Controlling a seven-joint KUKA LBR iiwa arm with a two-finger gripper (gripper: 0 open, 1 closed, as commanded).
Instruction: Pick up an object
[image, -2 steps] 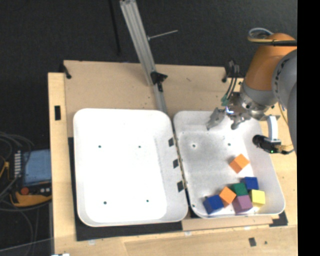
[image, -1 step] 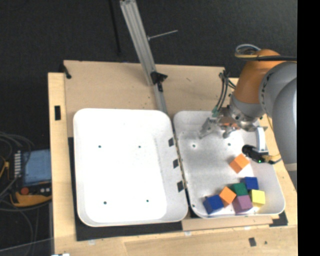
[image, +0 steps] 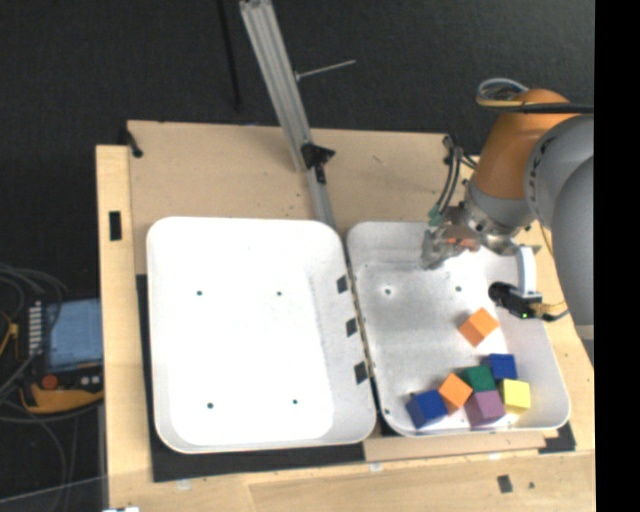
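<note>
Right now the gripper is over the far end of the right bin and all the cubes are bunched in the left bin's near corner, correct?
Not quite. The camera view shows the cubes in the right bin, mostly bunched at its near corner, not the left bin. The gripper is over the right bin's far end, as you said.

Both shallow bins look like smooth white plastic: the left bin (image: 245, 330) reads clean and faintly glossy, the right bin (image: 420, 320) is scuffed grey and duller across its floor. The bench (image: 230, 170) under them shows as pale, matt wood or board, unpolished. On the right, the arm's orange band (image: 508, 150) has a soft sheen, and the grey casing (image: 570, 200) beside it looks smooth, semi-matt. The slanted pole (image: 285, 95) at the far side gleams like bare metal. Near right, the coloured cubes (image: 470, 390) appear matt, with flat, even faces.
</note>
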